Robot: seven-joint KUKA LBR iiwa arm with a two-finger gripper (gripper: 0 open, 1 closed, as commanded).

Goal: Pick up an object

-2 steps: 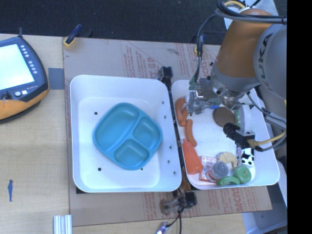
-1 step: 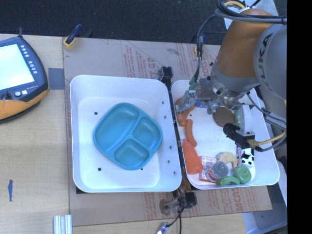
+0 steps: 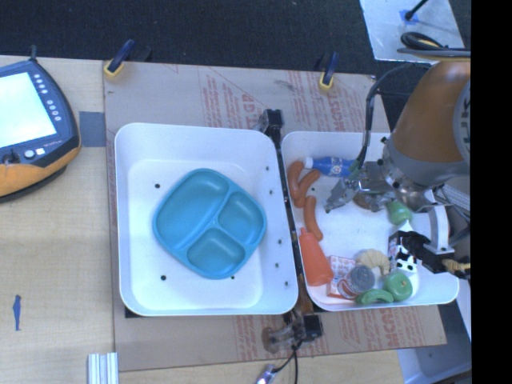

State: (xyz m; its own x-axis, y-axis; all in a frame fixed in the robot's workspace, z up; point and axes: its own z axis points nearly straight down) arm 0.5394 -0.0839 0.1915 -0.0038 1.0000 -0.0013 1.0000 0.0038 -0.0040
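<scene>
On the bench [image 3: 64, 238], the left bin [image 3: 136, 294] holds a blue divided plate [image 3: 210, 222]. My pincer [image 3: 340, 197] hovers over the right bin [image 3: 336, 142]; its grip I cannot tell. Sausages [image 3: 302, 181] lie just beside it, an orange carrot [image 3: 314, 261] nearer the front.

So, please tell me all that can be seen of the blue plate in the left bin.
The blue plate is a light blue, rounded-square tray that looks like plastic, with three compartments: one large and two smaller. It lies flat and turned at an angle on the floor of the left white bin, near its middle, apart from the walls. Nothing lies on it and nothing else touches it.
</scene>
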